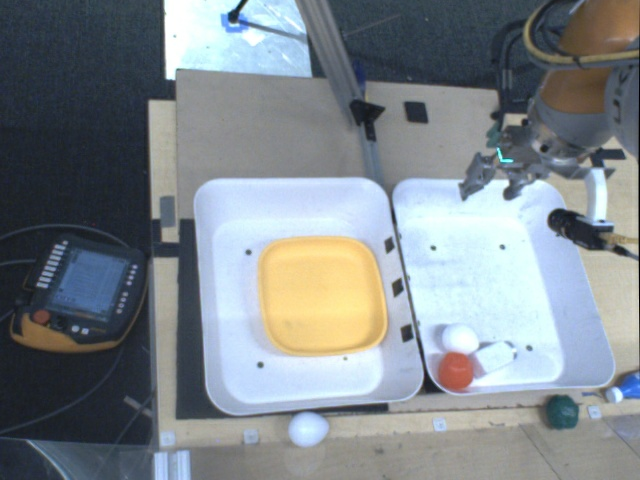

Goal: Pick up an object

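My gripper [494,184] hangs over the far edge of the right bin [510,268], its two dark fingers spread apart with nothing between them. At the near left corner of that bin lie a white ball [459,338], a red ball [456,370] and a small white block-like object [497,356], bunched together. They are far from the gripper, toward the front of the bin. A yellow square plate [322,294] lies flat in the middle of the left bin [225,268].
A white egg-shaped object [308,429] rests on the bench in front of the left bin. A dark green ball [561,411] sits off the right bin's near right corner. A teach pendant [78,291] lies to the left. A slanted metal pole [335,48] rises behind the bins.
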You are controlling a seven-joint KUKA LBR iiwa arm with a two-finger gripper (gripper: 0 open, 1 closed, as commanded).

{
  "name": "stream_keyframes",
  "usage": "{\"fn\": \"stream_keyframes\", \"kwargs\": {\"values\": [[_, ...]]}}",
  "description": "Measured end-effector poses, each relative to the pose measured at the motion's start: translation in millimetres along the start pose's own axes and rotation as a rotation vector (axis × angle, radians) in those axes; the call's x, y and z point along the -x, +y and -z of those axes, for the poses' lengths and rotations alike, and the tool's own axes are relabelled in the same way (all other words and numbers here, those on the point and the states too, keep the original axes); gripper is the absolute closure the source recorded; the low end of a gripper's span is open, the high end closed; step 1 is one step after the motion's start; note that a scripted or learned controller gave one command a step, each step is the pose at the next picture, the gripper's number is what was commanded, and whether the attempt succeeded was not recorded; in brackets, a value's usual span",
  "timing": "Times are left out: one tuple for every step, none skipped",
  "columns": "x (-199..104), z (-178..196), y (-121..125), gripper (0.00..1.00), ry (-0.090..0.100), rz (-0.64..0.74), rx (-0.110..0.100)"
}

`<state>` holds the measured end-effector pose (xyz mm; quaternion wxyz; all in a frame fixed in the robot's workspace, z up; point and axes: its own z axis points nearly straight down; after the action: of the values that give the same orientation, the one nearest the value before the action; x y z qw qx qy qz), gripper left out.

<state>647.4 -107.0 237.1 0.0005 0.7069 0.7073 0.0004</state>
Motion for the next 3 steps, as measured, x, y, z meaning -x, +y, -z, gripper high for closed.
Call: {"fn": "stream_keyframes", "kwargs": {"values": [[0.0, 0.0, 0.0, 0.00, 0.000, 0.000, 0.000], [3.2, -58.7, 6.0, 0.00, 0.000, -0.001, -0.004], [4.9, -100.4, 5.4, 0.00, 0.000, -0.001, -0.004]]}}
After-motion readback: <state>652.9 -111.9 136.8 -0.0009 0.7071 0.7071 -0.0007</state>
